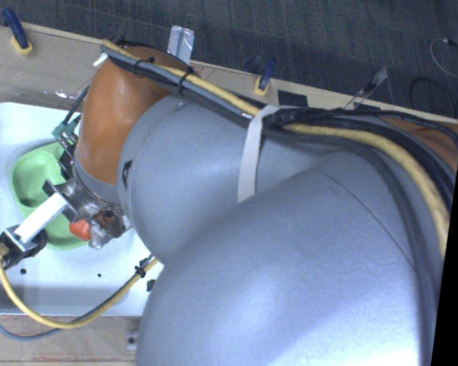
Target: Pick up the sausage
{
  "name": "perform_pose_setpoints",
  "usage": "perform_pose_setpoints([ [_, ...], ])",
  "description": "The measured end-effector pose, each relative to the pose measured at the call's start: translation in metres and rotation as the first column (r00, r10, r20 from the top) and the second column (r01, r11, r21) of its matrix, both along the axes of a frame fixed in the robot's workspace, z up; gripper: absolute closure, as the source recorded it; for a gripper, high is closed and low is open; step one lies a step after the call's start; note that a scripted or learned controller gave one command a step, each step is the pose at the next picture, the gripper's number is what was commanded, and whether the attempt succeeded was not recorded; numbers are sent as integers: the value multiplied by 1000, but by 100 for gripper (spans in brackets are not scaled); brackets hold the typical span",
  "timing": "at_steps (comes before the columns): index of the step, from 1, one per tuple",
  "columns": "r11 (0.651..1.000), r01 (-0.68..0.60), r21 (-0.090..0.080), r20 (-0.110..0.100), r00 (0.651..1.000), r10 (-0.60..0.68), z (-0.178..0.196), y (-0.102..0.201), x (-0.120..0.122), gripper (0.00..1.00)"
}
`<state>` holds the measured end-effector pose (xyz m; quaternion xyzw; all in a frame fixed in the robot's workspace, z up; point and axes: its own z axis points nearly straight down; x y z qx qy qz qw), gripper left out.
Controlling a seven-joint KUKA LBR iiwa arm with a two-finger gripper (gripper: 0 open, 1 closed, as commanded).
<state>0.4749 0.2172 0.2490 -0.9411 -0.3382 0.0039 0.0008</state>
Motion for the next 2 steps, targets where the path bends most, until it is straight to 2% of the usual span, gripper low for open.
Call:
perform_pose_setpoints([
  [1, 917, 400, 1, 7, 917, -400, -7, 0, 1, 100],
  [2, 920, 393, -1, 9, 920, -393, 3, 1, 1, 100],
])
